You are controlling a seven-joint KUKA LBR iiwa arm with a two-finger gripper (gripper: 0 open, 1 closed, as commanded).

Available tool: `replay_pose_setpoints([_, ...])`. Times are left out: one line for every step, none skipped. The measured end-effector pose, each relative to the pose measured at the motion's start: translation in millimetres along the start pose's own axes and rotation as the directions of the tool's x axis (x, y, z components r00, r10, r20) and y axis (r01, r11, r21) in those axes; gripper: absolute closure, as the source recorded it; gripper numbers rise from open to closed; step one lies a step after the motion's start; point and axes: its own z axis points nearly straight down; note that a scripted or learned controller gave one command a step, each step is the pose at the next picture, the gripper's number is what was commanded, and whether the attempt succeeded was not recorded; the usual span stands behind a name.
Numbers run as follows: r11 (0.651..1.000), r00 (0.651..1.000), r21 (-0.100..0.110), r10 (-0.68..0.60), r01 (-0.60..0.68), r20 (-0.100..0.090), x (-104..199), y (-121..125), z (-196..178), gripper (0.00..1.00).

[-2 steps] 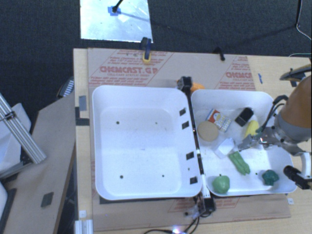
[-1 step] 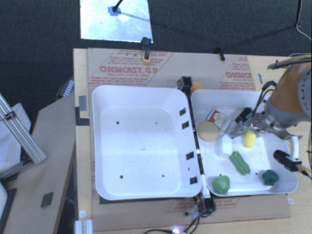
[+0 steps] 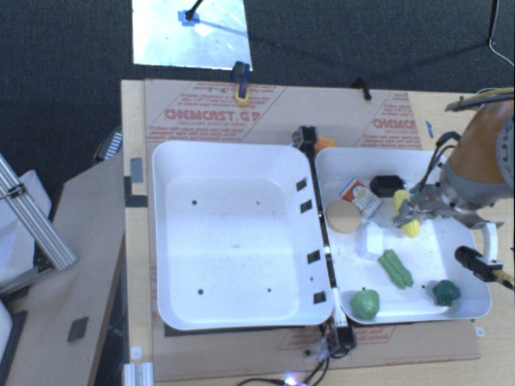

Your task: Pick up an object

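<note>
**A:** Nearest you, bottom edge of the right bin [image 3: 483, 300]: green apple-like ball [image 3: 365, 304] by the divider, dark green lump [image 3: 446, 292] toward the far right corner, a long green vegetable [image 3: 396, 268] lying between and a bit above them.

**B:** And the gripper [image 3: 412, 212]?

**A:** It's low over the right bin, arm [image 3: 483, 163] coming in from your right, orange band above the wrist. The tip sits right at the yellow object [image 3: 409, 218], apparently touching it. You can see yellow above and below the metal tip.

**B:** Jaws open or closed?

**A:** Cannot tell. They blur into the grey body at this angle. You can't confirm the yellow piece is between them, so I won't call it held.

**B:** What else is around it?

**A:** Black object [image 3: 387, 185] just up-left of the tip. Small red-and-white box [image 3: 359, 196] left of that, tan round disc [image 3: 344, 215] touching the box's lower left. White block [image 3: 371, 240] below, near the green vegetable's upper end. Something orange [image 3: 325, 144] sits outside the bin's top-left corner on the counter [image 3: 265, 107].

**B:** Left bin [image 3: 233, 232]?

**A:** White, with black clips [image 3: 312, 256] down the shared edge.
</note>
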Motion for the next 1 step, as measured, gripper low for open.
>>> replay_pose_setpoints([1.000,1.000,-0.005,-0.005,0.005,0.000,55.3,28.2,-77.9,1.00])
